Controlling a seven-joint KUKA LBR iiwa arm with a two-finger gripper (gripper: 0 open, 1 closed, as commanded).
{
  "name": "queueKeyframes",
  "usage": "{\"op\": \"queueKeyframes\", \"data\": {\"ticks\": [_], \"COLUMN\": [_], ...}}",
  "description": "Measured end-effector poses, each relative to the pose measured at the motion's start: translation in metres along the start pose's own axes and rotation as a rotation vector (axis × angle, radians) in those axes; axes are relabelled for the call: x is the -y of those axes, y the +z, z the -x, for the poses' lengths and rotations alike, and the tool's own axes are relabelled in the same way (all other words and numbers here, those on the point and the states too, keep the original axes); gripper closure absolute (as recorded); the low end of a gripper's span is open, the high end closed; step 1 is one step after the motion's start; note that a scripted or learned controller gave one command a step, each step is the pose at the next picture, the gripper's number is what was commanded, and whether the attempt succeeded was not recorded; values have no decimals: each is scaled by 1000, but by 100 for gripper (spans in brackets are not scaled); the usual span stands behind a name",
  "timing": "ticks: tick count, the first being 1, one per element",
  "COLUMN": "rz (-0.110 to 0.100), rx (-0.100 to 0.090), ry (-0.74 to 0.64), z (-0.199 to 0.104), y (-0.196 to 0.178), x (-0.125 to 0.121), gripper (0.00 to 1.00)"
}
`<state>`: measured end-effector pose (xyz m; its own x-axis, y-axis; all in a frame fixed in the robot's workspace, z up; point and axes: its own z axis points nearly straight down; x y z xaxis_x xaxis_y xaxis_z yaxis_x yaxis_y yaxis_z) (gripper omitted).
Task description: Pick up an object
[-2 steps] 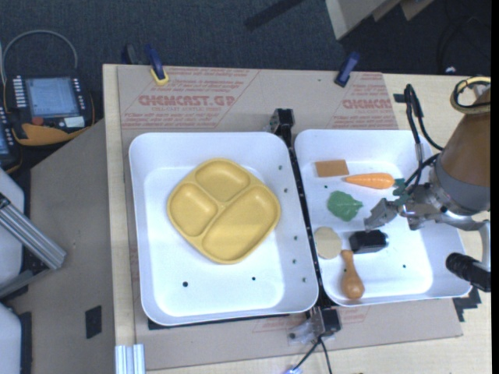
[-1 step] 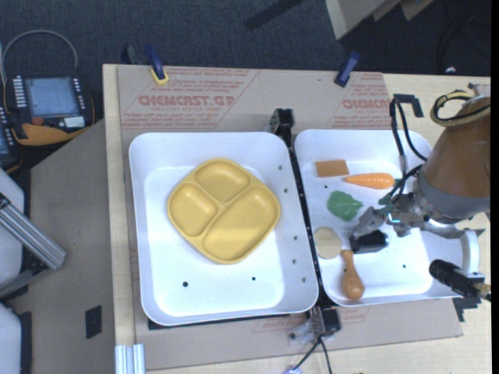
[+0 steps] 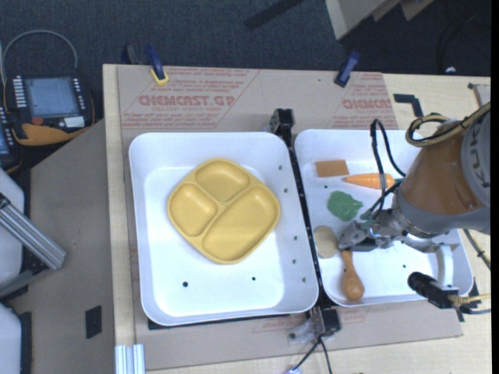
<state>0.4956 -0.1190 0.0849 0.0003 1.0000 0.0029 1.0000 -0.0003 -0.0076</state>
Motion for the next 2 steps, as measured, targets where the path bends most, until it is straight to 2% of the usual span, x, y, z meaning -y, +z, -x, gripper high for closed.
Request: {"op": "queueKeyframes", "data": {"ticks": [1,2], "rz": [5,8], "rx": [1,2], "ry": [1,1], "z": [0,0], "y": [0,-10], "x": [0,0], "gripper": [0,100]}}
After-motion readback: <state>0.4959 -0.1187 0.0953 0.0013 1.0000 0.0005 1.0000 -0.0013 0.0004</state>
